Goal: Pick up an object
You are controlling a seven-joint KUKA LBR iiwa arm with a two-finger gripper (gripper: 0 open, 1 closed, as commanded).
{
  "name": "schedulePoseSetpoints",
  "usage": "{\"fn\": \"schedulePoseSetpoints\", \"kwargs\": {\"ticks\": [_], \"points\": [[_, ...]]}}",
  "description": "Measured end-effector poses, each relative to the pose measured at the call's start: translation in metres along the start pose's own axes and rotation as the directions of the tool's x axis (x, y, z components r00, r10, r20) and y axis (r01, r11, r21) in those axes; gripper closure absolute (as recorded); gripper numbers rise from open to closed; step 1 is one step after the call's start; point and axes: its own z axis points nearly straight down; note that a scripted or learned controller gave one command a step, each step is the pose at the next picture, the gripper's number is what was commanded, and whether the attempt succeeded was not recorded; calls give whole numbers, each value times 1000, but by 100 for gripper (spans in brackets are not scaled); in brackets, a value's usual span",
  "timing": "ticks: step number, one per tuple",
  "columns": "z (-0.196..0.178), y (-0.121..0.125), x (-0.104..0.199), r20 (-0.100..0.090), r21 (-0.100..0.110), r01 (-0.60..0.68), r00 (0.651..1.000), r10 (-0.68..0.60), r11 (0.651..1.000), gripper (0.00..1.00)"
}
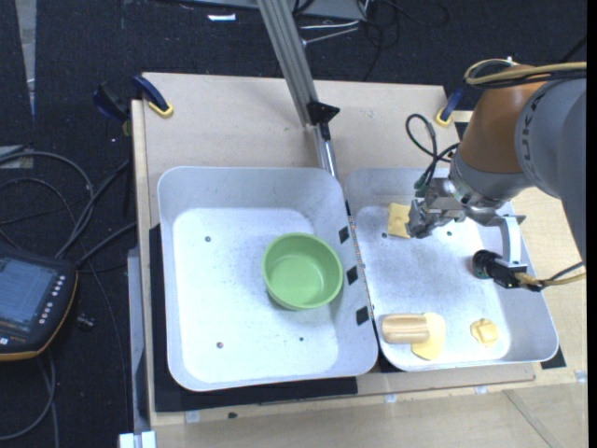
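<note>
Camera view: claw [417, 224] beside cheese wedge [399, 220] — green bowl [301, 271] apart.

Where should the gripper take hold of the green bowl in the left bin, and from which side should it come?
Probably the rim. The green bowl stands upright with its mouth open to the top, and its body looks too wide for two fingers. Come straight down from above, one finger inside the wall and one outside. The right part of the rim lies nearest the gripper, which is over the right bin.
</note>
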Motion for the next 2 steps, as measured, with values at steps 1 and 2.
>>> {"fn": "schedulePoseSetpoints", "kwargs": {"ticks": [1, 2], "points": [[-61, -4, 3, 1, -5, 0, 1000, 0, 1000, 100], [-106, -3, 3, 1, -4, 0, 1000, 0, 1000, 100]]}}
